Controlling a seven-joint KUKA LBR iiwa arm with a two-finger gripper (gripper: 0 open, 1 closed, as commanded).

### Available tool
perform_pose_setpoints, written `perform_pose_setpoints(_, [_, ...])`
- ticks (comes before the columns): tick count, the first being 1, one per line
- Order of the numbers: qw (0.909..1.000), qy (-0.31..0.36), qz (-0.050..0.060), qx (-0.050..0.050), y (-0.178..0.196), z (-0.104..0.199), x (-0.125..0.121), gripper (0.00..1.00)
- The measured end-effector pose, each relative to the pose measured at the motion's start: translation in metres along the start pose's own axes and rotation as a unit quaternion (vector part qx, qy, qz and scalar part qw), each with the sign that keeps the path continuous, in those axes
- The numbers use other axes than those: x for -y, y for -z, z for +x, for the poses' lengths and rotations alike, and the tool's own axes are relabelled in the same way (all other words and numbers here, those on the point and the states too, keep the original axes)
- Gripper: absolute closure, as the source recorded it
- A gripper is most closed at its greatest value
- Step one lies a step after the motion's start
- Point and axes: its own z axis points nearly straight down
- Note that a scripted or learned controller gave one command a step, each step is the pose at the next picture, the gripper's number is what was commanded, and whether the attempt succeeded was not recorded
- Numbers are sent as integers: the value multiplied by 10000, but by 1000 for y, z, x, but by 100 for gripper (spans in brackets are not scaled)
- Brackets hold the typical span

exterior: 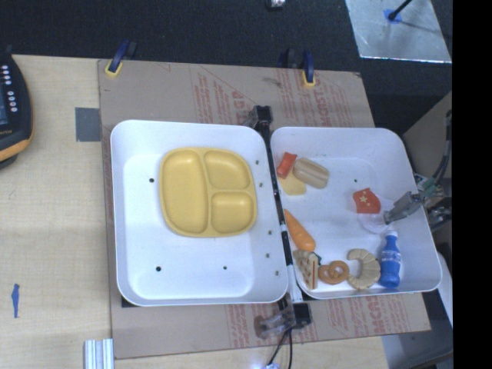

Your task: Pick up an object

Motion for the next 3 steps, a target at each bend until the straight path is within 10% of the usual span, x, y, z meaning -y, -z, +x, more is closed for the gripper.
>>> perform_pose_setpoints(1, [10000,8,-36,8,-127,-5,-3,0])
perform_pose_setpoints(2, [10000,1,-30,9,-120,-6,-127,0])
perform_pose_setpoints(3, [10000,5,-31,25,-132,35,-103,0])
